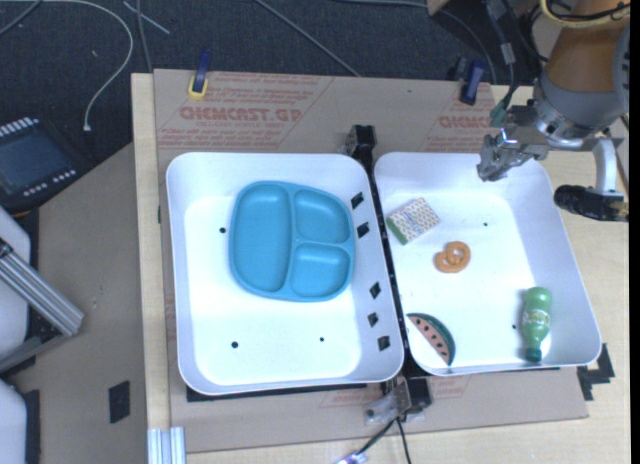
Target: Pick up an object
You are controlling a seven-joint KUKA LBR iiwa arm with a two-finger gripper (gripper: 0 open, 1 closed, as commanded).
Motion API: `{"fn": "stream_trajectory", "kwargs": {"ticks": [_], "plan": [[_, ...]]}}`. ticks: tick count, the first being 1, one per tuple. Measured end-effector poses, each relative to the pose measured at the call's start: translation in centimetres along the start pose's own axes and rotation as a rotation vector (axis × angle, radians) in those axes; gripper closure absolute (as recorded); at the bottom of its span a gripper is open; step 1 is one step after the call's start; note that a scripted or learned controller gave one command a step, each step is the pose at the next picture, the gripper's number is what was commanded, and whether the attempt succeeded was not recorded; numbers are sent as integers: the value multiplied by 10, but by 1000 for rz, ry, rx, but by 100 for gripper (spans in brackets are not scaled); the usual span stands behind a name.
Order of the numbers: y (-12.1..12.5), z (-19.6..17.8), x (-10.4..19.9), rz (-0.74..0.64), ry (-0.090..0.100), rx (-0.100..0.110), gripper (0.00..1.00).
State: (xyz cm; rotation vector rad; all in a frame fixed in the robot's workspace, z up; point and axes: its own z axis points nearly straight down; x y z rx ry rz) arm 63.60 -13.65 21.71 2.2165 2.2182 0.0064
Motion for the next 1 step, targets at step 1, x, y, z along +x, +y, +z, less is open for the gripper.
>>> {"fn": "stream_trajectory", "kwargs": {"ticks": [1], "plan": [[-14, -8, 41, -3, 3, 9, 100]]}}
